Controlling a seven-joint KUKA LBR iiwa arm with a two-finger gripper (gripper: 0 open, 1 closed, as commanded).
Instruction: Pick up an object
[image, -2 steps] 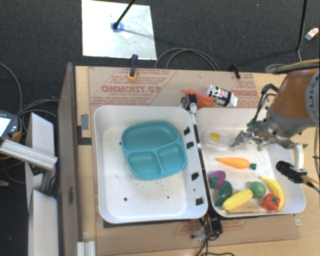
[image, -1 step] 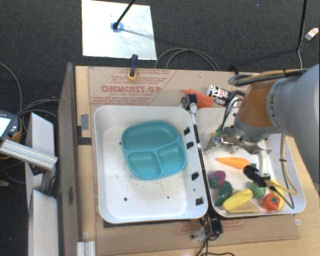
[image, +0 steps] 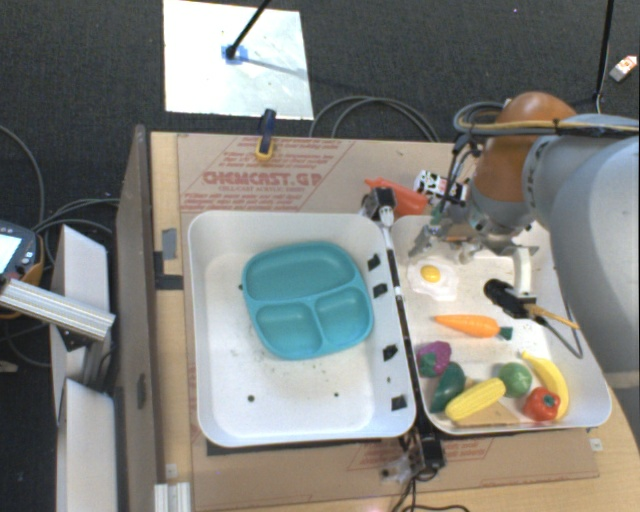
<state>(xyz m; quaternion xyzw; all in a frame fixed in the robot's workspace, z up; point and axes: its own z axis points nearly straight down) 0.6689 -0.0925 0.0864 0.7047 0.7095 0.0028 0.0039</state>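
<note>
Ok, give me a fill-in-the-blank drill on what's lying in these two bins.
1. The teal divided plate lies in the ____ bin.
2. The fried egg lies in the right bin, directly above the ____.
3. The corn cob is coloured ____.
4. The gripper hangs over the ____ bin.

Missing words: left; carrot; yellow; right

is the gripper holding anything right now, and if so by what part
Cannot be told. The gripper sits low at the far end of the right bin, just above the fried egg, and nothing shows held in it.
</note>
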